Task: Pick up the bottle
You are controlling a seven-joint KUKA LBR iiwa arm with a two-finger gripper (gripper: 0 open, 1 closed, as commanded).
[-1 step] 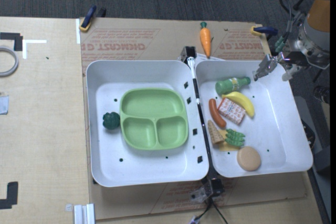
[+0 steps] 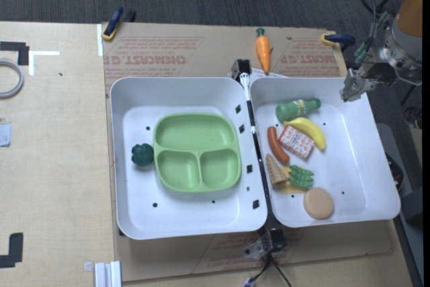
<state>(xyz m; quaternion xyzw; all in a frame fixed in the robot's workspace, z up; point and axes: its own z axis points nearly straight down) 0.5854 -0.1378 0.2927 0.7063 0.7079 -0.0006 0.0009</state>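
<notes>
A small green bottle [image 2: 296,108] lies on its side near the back of the right bin [image 2: 363,165], its cap end pointing right. Just below it rests a yellow banana [image 2: 308,130]. My gripper [image 2: 351,90] hangs over the right bin's back right corner, some way to the right of the bottle and apart from it. Nothing shows between its fingers.
The right bin also holds a sausage [image 2: 277,144], a red-and-white box [image 2: 296,142], a cone [image 2: 275,170], green beans [image 2: 301,176] and a round bun [image 2: 318,203]. The left bin [image 2: 131,198] holds a green divided plate [image 2: 197,152] and a broccoli [image 2: 142,154]. A carrot [image 2: 262,49] lies behind the bins.
</notes>
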